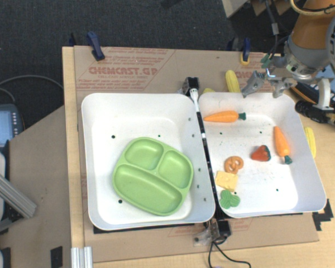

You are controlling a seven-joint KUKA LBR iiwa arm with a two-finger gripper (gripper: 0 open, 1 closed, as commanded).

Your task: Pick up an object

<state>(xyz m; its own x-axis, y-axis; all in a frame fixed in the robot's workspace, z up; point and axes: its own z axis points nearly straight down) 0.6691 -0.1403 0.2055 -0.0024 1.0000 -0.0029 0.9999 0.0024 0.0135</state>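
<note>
Reading apparently "CHEMCAST GP", cardboard (123, 70) underlies both bins; fingers (267, 84) spread apart, gripping nothing.

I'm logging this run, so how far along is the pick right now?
Nothing looks done: the gripper hangs open above the right bin's far edge with nothing between its fingers. The carrot, strawberry and pretzel lie inside. Descending, grasping and lifting remain.
</note>
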